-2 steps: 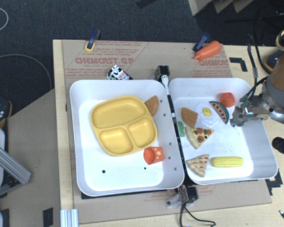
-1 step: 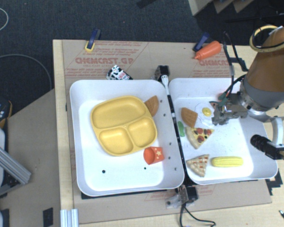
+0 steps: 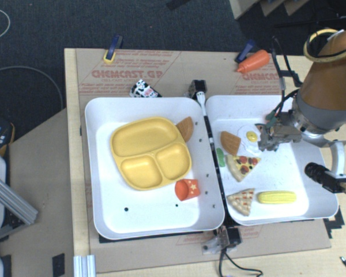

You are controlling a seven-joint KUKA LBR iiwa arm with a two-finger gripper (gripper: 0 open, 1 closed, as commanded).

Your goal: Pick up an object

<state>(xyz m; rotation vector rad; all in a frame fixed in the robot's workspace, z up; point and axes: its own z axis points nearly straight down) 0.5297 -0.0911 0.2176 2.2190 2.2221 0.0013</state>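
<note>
The gripper [image 3: 269, 136], finger state indeterminable, hovered just right of the yellow egg piece [image 3: 252, 136] in the right bin [image 3: 317, 206].

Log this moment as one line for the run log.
phase: reaching | hand: in right bin, beside fried egg | nothing seen held | corn, pizza slices untouched

Dark carpet floor [image 3: 57, 16]; cardboard-topped bench [image 3: 179, 65]; aluminium framing [image 3: 11, 203] left.
</note>
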